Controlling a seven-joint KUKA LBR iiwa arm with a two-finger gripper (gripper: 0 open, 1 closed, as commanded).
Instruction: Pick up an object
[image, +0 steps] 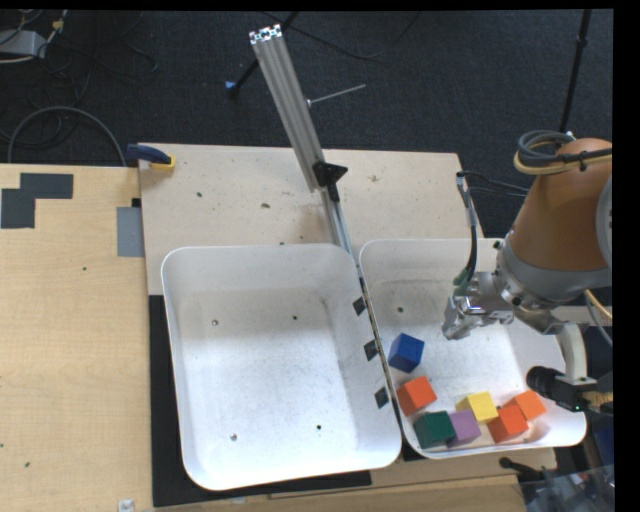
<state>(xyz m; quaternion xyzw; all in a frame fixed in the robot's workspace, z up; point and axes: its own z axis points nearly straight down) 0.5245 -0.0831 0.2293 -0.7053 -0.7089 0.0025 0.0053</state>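
Observation:
Several coloured blocks lie in the right bin (430, 265). A blue block (405, 352) sits near its left wall, with an orange block (416, 393) just below it. Along the front edge are a green block (434, 429), a purple block (464, 426), a yellow block (482, 406) and two orange-red blocks (508, 421). My gripper (458, 327) hangs over the middle of the right bin, to the right of and slightly above the blue block. Nothing shows between its tips.
The left bin (270, 370) stands beside the right one, parted by a divider with black clips (368, 348). A slanted aluminium post (295, 110) rises behind the bins. Black cables hang near my wrist.

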